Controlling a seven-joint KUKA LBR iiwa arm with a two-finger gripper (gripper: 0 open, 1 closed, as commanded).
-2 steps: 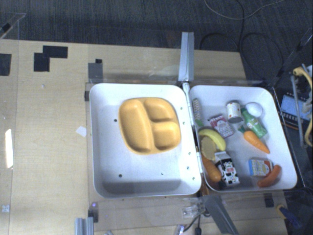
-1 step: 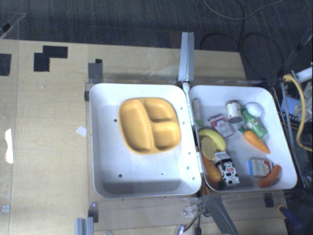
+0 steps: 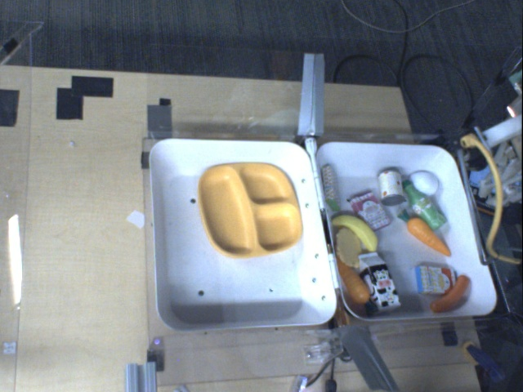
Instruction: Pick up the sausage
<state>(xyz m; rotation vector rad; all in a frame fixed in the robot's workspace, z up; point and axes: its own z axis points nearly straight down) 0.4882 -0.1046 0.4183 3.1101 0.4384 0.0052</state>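
Observation:
The sausage (image 3: 452,294) is a short reddish-brown link lying at a slant in the front right corner of the right bin (image 3: 466,186). It rests against the bin's front wall, just right of a small blue and orange carton (image 3: 433,278). Nothing covers it.
The right bin also holds a carrot (image 3: 428,235), a green bottle (image 3: 422,196), a small can (image 3: 391,186), a banana (image 3: 356,229), a black and white carton (image 3: 378,282) and an orange item (image 3: 354,282). The left bin (image 3: 176,243) holds a yellow divided plate (image 3: 249,208). Cables lie at the right.

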